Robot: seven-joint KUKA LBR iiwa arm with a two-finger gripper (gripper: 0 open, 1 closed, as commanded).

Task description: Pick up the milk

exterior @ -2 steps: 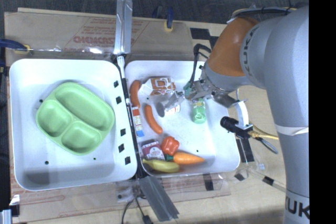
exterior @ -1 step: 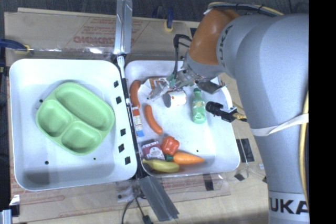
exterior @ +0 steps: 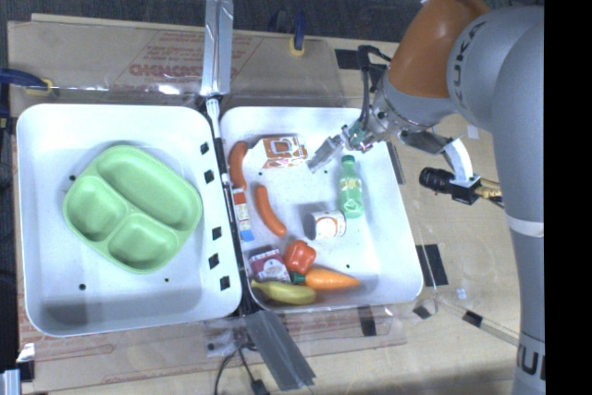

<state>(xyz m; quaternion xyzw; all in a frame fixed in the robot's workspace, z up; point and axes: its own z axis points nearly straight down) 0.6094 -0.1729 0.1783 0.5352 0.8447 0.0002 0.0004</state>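
One milk (exterior: 326, 225) carton lies below the gripper (exterior: 326, 153), whose opening I cannot tell.

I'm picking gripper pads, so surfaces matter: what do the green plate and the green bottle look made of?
Green plate: looks like matte moulded plastic, one even colour with soft rounded compartments.
Green bottle: probably glossy plastic, with a pale label; whether it is see-through is too small to tell.
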